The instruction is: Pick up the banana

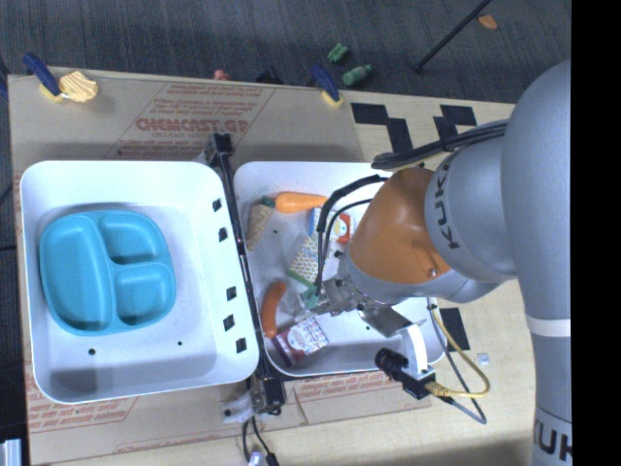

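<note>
Dark carpet is seen beyond the surface [175, 115], on which two white bins are set side by side. One blue divided tray [105, 270] is held by the left bin [58, 187]. In the right bin [281, 178] the pincer [325, 299] is lowered among clutter: two orange pieces, one at the top [299, 202] and one by the divider [273, 307], and one wrapped packet [306, 338]. No banana can be made out with certainty (the wrist hides much of the bin), so its direction and long axis cannot be told. Whether the pincer is wide or narrow cannot be told either.
</note>
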Robot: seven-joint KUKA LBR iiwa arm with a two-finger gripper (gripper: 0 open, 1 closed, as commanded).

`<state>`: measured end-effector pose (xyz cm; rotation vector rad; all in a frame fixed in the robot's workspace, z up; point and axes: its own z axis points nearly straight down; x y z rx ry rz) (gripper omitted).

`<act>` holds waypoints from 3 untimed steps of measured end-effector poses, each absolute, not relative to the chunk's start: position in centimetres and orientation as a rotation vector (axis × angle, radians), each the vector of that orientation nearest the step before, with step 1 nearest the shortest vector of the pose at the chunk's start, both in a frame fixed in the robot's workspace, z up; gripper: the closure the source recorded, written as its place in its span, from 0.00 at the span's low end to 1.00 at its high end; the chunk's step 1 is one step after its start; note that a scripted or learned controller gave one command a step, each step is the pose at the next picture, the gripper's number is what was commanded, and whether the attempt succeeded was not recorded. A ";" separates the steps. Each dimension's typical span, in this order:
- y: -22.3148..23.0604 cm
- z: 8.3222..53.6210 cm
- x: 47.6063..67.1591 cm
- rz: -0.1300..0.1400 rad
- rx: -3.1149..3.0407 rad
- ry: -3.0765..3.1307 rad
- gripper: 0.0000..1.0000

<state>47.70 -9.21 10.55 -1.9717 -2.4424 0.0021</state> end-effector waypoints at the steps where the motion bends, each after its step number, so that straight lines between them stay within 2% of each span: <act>1: -3.6 19.1 48.8 0.004 -2.410 -2.011 1.00; 2: 7.6 19.1 47.6 0.005 -2.234 -2.203 1.00; 3: 11.9 9.2 47.5 0.009 -2.354 -2.073 1.00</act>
